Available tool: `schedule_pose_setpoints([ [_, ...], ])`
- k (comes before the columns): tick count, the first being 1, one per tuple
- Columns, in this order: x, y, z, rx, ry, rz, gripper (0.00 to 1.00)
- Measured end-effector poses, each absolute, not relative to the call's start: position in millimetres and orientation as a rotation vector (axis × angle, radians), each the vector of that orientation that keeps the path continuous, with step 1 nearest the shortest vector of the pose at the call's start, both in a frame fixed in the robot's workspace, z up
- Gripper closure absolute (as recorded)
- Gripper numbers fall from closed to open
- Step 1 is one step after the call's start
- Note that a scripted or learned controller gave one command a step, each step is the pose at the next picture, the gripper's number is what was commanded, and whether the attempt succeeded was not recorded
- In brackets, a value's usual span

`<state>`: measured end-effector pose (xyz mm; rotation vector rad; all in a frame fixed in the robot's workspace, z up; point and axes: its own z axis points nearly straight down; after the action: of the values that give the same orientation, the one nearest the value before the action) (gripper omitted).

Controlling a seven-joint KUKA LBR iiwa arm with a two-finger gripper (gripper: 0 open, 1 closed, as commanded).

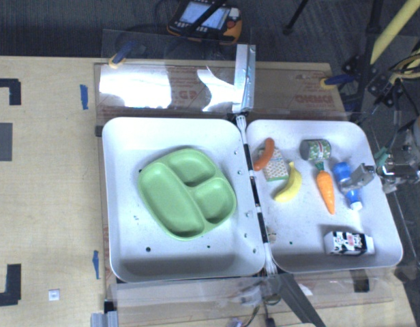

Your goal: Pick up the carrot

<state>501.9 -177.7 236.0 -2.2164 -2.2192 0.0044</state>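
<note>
The orange carrot [325,190] with a green top lies in the right bin [380,218], near its middle, with its tip pointing toward the front. My gripper [371,172] is at that bin's right rim, to the right of the carrot and apart from it. A blue bottle [346,182] lies between the carrot and the gripper.
Also in the right bin are a yellow banana [290,183], an orange-red sausage [264,153], a speckled block [275,168], a green-labelled can [315,149] and a black-and-white carton [348,242]. The left bin [121,148] holds a green divided plate [187,191].
</note>
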Motion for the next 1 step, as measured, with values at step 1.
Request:
schedule_pose_setpoints([
  [1,524.4,-184.1,99.9,-2.316,-2.124,-0.014,0.0],
])
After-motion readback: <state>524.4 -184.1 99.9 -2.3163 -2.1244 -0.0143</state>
